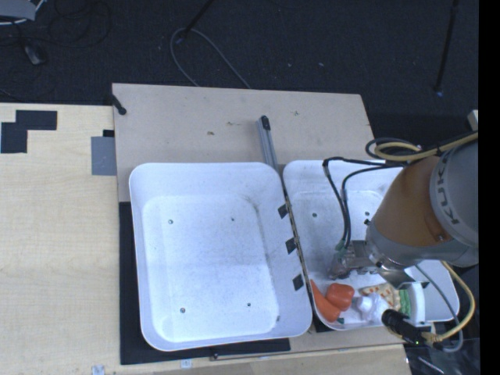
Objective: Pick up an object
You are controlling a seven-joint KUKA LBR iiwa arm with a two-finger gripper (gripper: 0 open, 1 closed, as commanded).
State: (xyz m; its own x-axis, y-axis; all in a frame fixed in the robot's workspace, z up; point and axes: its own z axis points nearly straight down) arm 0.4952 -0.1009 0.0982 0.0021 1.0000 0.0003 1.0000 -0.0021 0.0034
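From where I stand the grey arm (418, 209) comes in from the right and bends down over the right bin (312, 186), and the gripper (344, 267) hangs low in that bin's near half, close to the wall it shares with the left bin (203, 248); the wrist's bulk sits over the claw, so I cannot tell how wide it stands, and I see nothing caught in it; the likeliest thing to take is the orange object (339, 294), which lies in the near corner of the right bin, just beside the claw and on the side towards the bench's front edge; so the whole matter, as I judge it, is a short shift forward and down rather than any sideways reach; the orange object looks to be a rounded lump with a paler orange part trailing off towards the shared wall, so its long axis seems to run at a slant to that wall, though the picture is too coarse for me to be sure; a small pale thing (366, 305) and a green-and-white thing (406, 297) lie near it on the arm's side, crowding the corner; I would guess that the claw must close across the lump's short way, or it may nudge it against the wall.
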